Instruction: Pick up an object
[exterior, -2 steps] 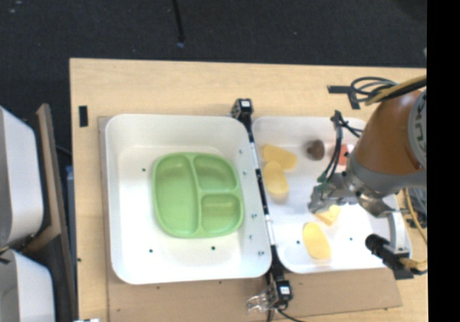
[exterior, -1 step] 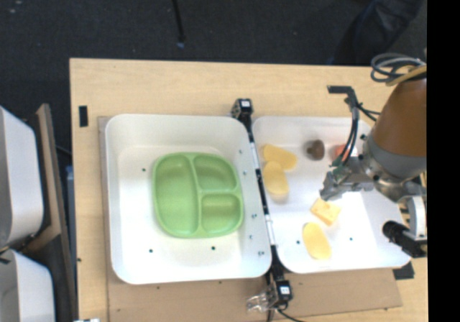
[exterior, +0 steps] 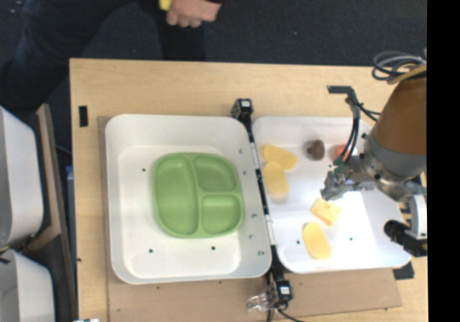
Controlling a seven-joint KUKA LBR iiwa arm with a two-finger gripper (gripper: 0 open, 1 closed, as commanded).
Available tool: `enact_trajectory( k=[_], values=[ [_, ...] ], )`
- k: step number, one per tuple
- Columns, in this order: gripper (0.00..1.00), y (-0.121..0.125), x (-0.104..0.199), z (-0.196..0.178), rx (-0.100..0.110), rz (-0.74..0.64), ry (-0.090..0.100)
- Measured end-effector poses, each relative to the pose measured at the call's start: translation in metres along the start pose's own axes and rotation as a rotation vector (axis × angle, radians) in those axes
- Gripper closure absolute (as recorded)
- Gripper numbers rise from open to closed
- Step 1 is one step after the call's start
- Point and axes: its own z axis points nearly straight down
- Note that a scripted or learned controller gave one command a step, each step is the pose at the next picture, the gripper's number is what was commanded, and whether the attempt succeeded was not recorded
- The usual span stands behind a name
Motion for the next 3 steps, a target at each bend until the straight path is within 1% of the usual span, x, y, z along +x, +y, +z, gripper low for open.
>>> enact_trajectory(
  k=[1, 3],
  values=[
    [1.00, -0.003, 0.053, 0.003, 0.000, -0.004, 0.000],
    [1.00, 0.002, 0.153, 0.006, 0.000, -0.004, 0.001]
  ],
)
